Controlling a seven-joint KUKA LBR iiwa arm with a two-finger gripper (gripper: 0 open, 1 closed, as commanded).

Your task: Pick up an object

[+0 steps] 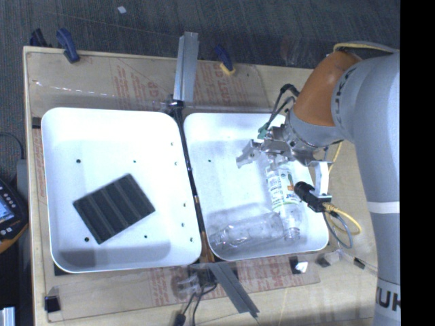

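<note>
Camera view, looking down at a slant. Arm (370, 134), grey with an orange band, reaches from the right over the right bin (224, 134). Left bin (61, 134), just beside it, holds a dark ribbed pad (113, 207). In the right bin lie a clear bottle (248, 231) along the near wall and a small labelled bottle (281, 199) towards the right wall, touching or nearly so. Gripper (272, 149) sits over the small bottle's upper end; whether it is open or closed cannot be told. A sound grasp would likely straddle the small bottle across its width, clear of the bin wall. Bins rest on a board (102, 70) clamped at its far edge, above dark flooring.
</note>
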